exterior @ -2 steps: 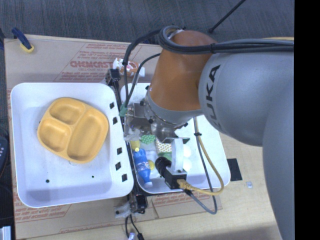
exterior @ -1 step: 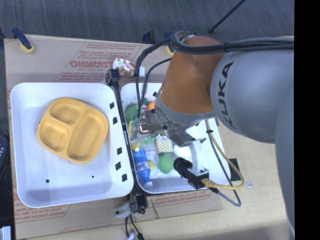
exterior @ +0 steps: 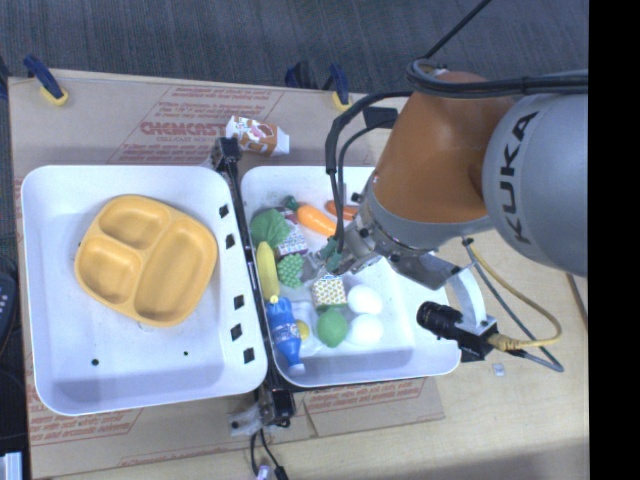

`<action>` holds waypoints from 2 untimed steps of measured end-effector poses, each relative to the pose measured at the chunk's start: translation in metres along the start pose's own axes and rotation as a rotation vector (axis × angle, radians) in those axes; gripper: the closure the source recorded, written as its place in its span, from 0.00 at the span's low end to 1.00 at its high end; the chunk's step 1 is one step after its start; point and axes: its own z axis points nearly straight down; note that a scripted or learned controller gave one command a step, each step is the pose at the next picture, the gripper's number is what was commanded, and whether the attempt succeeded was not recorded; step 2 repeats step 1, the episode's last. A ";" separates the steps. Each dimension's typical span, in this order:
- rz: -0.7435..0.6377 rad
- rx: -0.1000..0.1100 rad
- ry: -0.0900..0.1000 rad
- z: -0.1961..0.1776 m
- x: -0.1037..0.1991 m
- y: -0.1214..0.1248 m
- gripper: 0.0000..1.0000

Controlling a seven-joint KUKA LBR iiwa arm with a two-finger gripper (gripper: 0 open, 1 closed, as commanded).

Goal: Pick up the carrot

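Surface: carrying two bins, right bin (exterior: 432, 360) cluttered.
Carrot (exterior: 316, 219): lying up-left of end effector (exterior: 334, 258), long axis slanting.
Grip: can't tell.

You are looking down on a tan bench (exterior: 560, 408) with printed brown cardboard (exterior: 190, 118) spread over it, blue clamps (exterior: 45, 78) gripping its far edge, and dark grey carpet (exterior: 200, 13) beyond.

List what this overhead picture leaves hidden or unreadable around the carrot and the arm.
- Orange carrot: its right end is covered by the grey and orange arm.
- Gripper: too dark and small to read how it is set.
- Right white bin: its right half is covered by the arm.
- Small patterned items: too small to identify.
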 end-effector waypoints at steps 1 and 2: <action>-0.026 0.000 0.000 -0.001 -0.065 0.058 1.00; -0.026 0.000 0.000 -0.001 -0.065 0.058 1.00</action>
